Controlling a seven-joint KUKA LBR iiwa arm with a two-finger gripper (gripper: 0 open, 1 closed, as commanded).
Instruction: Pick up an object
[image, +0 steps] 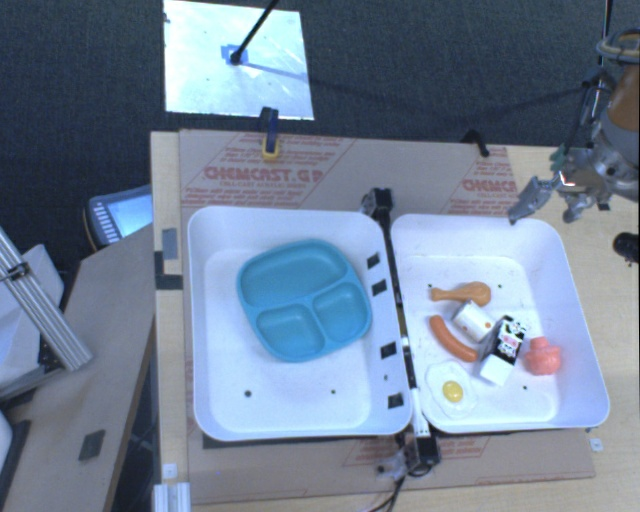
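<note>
A: Five items, right bin (575, 300): toy drumstick (462, 293), sausage (453, 339), fried egg (452, 387), small cow-print carton (501, 350), pink piece (543, 356). Left bin (215, 300): one blue divided plate (303, 298).

B: Gripper (550, 195)?

A: Above the right bin's far rim, fingers spread, holding nothing.

B: Best pick?

A: Probably the drumstick: it lies apart from the cluster. Descend straight, fingers straddling its narrow shaft, then close.
</note>
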